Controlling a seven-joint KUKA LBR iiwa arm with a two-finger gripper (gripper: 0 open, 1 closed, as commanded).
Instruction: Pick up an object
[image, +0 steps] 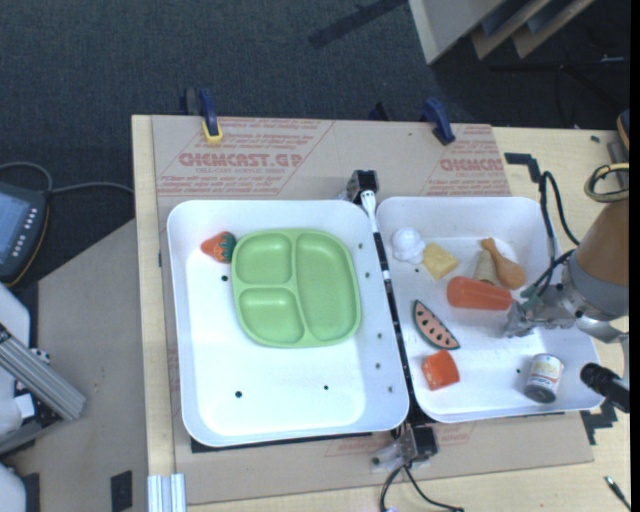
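Gripper hung low at the right side of the right bin; how far it was open could not be told, and nothing was seen in it. Orange sausage, likeliest target, lay just left and slightly far of it, long axis running left-right. 1 small can sat near-right.

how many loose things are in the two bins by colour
green: 1, the divided plate
red or orange: 3, strawberry, carrot-like piece, red block
yellow or tan: 2, cheese wedge, drumstick
white: 1, small lump
red with dark rind: 1, watermelon slice
metal: 1, can
total: 9
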